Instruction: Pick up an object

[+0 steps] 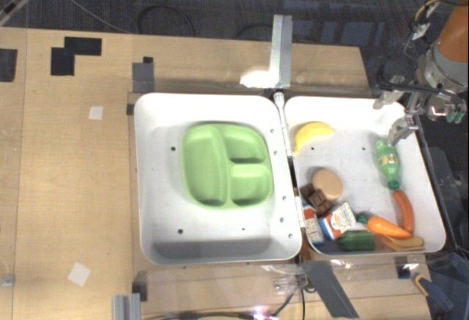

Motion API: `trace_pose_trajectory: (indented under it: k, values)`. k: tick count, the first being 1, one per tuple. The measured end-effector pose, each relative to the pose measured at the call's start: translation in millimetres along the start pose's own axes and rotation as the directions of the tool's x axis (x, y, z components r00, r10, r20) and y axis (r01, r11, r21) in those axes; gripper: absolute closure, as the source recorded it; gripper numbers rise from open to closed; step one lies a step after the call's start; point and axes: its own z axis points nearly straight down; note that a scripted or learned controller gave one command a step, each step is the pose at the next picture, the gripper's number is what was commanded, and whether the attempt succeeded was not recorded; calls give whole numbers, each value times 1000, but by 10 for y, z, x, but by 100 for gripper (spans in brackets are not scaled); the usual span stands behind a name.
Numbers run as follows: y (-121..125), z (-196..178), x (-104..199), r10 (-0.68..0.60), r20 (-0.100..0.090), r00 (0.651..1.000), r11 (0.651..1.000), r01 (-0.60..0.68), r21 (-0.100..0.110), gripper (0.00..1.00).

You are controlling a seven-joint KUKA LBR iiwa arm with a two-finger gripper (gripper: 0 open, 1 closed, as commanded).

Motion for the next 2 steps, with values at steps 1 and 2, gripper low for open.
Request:
trace_pose_trajectory:
  k: [1,2]
  values:
    - [-60,1142,291,13,3,1000,1000,-13,1,0]
    - [227,1228,534,-187,4,982,982,187,2,0]
